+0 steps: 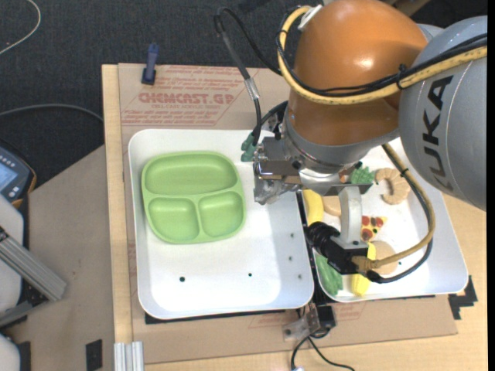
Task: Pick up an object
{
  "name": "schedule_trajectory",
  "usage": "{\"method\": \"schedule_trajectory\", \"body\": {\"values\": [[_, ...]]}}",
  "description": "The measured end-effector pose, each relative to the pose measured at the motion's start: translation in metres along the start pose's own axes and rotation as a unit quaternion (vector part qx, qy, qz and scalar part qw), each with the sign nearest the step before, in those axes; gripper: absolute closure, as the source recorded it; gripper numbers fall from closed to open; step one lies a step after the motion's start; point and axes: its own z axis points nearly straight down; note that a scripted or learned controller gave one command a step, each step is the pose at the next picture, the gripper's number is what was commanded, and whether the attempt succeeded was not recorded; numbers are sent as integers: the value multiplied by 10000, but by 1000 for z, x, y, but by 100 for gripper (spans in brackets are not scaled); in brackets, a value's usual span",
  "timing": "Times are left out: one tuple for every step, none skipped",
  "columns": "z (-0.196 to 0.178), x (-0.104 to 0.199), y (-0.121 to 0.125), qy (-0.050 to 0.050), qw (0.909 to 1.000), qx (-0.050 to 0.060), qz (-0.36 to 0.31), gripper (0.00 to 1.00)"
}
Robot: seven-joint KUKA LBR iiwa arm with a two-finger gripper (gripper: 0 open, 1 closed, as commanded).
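The arm's big orange wrist hangs over the seam between the two bins and covers much of the right bin. Below it, the gripper sits low over that bin's left side, largely hidden by the wrist. Around it lie several small objects: a yellow banana-like piece, a tan curved piece, a green piece, a small red and yellow item, and a green piece beside a yellow one at the front. I see nothing held.
The left bin holds a light green divided plate at its back left. A brown board lies under both bins, with a blue clip at its far edge. Cables trail near the front edge.
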Motion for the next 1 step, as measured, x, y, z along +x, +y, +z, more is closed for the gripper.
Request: {"method": "schedule_trajectory", "body": {"values": [[27,-32,3,15,10000,-27,-1,100]]}}
